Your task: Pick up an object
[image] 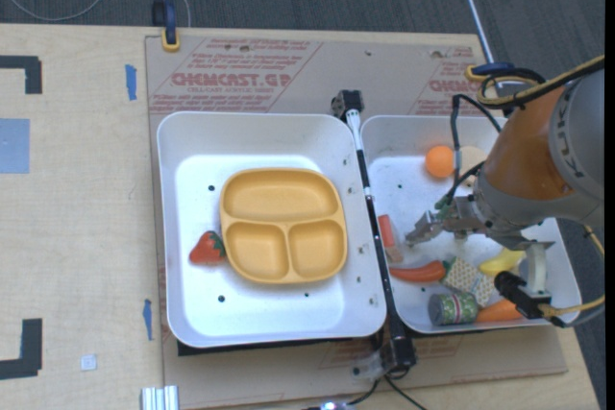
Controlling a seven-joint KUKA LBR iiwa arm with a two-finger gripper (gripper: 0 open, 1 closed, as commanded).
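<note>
My gripper (425,230) hangs low over the middle of the right bin (404,170), pointing left, and I see nothing held in it. Just below it lies a red chili pepper (418,273), with a tan waffle piece (462,275) to its right. A green can (453,308) and an orange carrot (498,310) rest along the bin's front wall. An orange ball (439,161) sits at the back. A yellow banana (502,263) peeks out under the wrist. A small red piece (386,230) lies against the left wall.
The left bin (173,206) holds a yellow divided plate (283,224) and a strawberry (206,249) at the plate's left edge. A black clamp (347,103) sits on the divider between the bins. Cables trail off the wrist at the right.
</note>
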